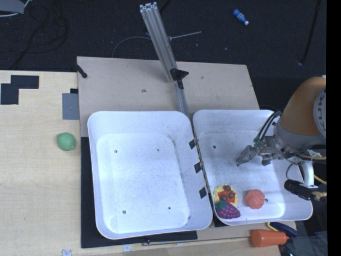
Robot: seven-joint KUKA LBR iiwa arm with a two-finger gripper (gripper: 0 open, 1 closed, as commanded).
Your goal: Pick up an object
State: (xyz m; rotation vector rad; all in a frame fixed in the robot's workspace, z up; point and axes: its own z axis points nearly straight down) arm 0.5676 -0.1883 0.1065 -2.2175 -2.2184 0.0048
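In the right bin [234, 119], near its front edge, lie a small yellow, red and purple fruit toy [226, 200] and an orange-red ball [254, 198]. My gripper [254, 156] hangs over the middle of that bin, behind both objects and apart from them. Its dark fingers point left and down, and I see nothing between them. The grey arm with its orange band [301, 111] comes in from the right.
The left bin [106, 122] sits beside the right one. A green ball [66, 141] rests on the wooden bench to the left. An orange object [268, 237] lies outside the bins at the front right. A metal rail [162, 41] slants in from behind.
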